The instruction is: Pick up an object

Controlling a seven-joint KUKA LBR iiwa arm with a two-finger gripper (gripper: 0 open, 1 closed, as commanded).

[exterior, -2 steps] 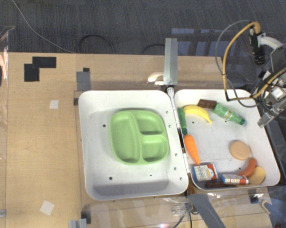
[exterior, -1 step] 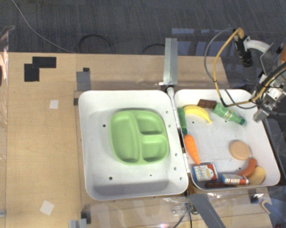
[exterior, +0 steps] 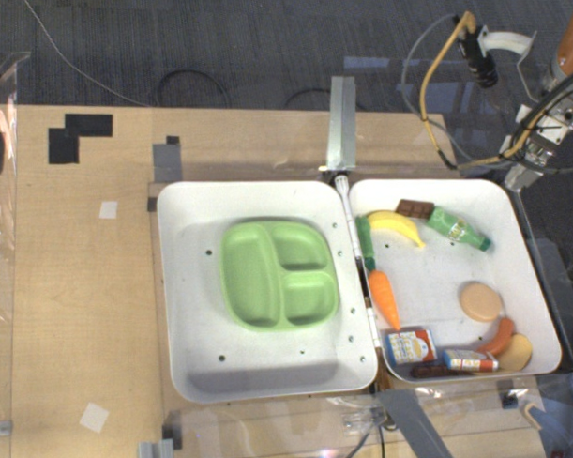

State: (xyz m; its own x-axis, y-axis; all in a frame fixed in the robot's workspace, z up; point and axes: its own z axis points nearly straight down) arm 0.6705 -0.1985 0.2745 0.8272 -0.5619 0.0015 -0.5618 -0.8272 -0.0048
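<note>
**Bench stock: two bins, arm at the far right corner**

Left bin [exterior: 175,274]: one green divided tray [exterior: 277,275], three compartments, lying flat near the bin's middle.

Right bin [exterior: 511,215], contents by position:
- Far edge: a yellow banana [exterior: 397,227]; a small brown block [exterior: 415,208] just beside its right end; a green bottle [exterior: 458,229] lying on its side, tilted toward the right edge.
- Left edge: a slim green item [exterior: 364,239], lying along the wall; below it an orange carrot [exterior: 385,298], point toward the near edge.
- Near edge: a small red and blue carton [exterior: 409,345]; a dark marker-like tube [exterior: 440,369] against the wall; a red and white tube [exterior: 469,362].
- Near right corner: a sausage [exterior: 498,335] curved beside a tan rounded piece [exterior: 518,351]; a flat tan disc [exterior: 481,302] above them.

Arm: the wrist and gripper [exterior: 546,139] sit beyond the right bin's far right corner, among cables, above the bench rather than over the contents. Whether the gripper is spread or closed cannot be told; it is apart from every object.
</note>
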